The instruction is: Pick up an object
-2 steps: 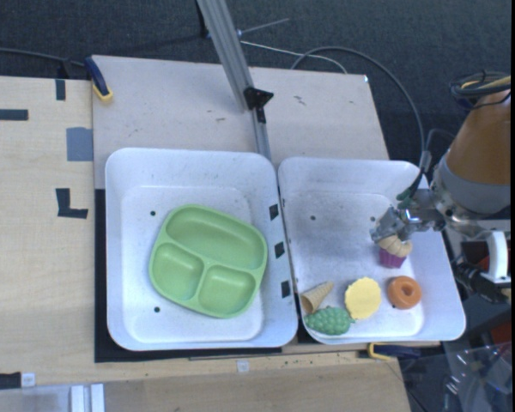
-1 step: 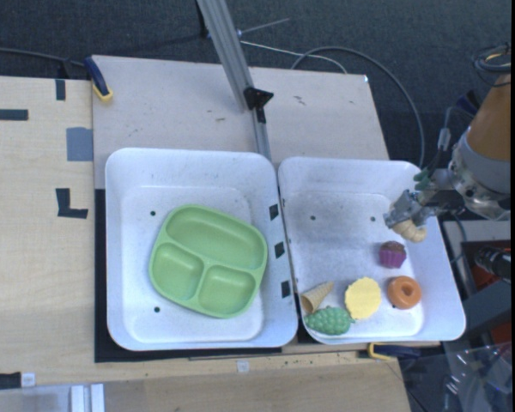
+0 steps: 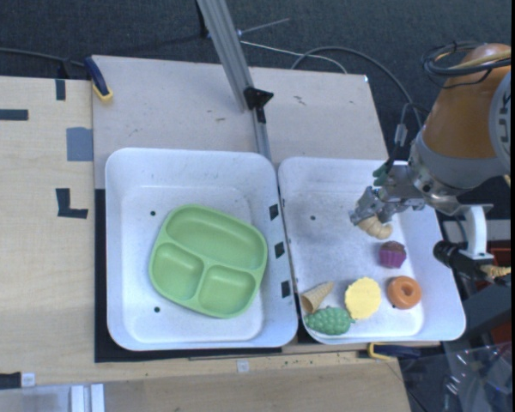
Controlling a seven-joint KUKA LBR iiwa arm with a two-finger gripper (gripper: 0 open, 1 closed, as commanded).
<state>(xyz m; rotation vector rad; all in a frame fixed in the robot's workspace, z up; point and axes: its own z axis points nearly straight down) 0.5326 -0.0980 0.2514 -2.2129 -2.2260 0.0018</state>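
Pale wooden desk (image 3: 34, 230), two white bins, the left bin (image 3: 124, 230) bearing a green divided plate (image 3: 208, 261). Over the right bin (image 3: 326, 196) the tool (image 3: 373, 213) hangs right above a small tan toy (image 3: 378, 227) — clenched or released, I cannot tell. That toy looks light, stiff, rounded, likely slippery; best pinched across its narrow middle. A purple piece (image 3: 392, 253) sits just beside it.
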